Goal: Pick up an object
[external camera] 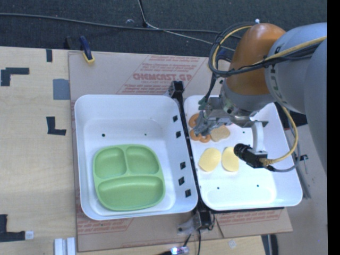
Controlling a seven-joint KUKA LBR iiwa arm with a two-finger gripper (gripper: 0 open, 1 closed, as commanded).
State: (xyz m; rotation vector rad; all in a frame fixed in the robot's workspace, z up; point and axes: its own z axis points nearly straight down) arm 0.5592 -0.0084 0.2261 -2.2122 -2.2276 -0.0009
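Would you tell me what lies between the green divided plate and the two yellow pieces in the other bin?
In the camera view, the bins' adjoining white walls with black clips lie between the green divided plate and the yellow pieces.

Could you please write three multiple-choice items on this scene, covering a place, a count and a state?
1. Where does the green plate lie?
A. left bin
B. right bin
C. on the cardboard

2. How many pale yellow pieces lie side by side in the right bin?
A. one
B. two
C. four

3. Where is the gripper?
A. over the green plate
B. outside both bins
C. low over the orange and tan pieces

Answers: 1 A, the plate fills the left bin's near half; 2 B, two lie together; 3 C, it hangs at the right bin's far left corner.
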